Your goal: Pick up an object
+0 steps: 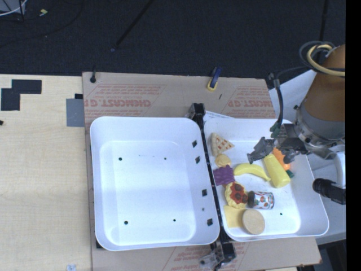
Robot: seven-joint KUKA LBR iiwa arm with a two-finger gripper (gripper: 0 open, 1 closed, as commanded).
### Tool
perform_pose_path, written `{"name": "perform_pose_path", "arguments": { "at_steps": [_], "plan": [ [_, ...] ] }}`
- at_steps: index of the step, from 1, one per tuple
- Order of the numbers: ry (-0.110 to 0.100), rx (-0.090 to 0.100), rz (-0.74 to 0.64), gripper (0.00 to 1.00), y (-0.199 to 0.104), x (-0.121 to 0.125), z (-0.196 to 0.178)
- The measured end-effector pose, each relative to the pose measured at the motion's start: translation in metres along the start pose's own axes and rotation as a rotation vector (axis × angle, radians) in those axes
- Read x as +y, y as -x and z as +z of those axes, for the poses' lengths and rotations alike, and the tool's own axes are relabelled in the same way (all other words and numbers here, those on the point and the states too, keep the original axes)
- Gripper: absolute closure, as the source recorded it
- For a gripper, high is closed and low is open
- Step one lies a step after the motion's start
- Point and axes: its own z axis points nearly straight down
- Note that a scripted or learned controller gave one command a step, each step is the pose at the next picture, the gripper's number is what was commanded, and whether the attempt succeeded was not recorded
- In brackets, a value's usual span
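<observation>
The banana lies in the right bin, just left of and below the gripper, its long axis running left to right, tips curving nearward. A yellow bottle lies beside it, under the gripper; finger state cannot be told

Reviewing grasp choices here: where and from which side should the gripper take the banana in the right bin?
Grip the banana across its narrow middle, coming straight down from above. It lies flat and curved. The yellow bottle crowds its right end and the purple toy its left, so the middle probably offers most finger room.
</observation>
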Motion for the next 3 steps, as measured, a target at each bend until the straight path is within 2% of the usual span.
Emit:
{"name": "perform_pose_path", "arguments": {
  "at_steps": [1, 2, 3],
  "plan": [
    [-0.012, 0.002, -0.001, 0.00, -0.011, 0.024, 0.188],
    [-0.006, 0.002, 0.002, 0.00, -0.006, -0.043, 0.192],
    [-0.001, 0.001, 0.008, 1.00, -0.004, -0.039, 0.181]
  ]
}}
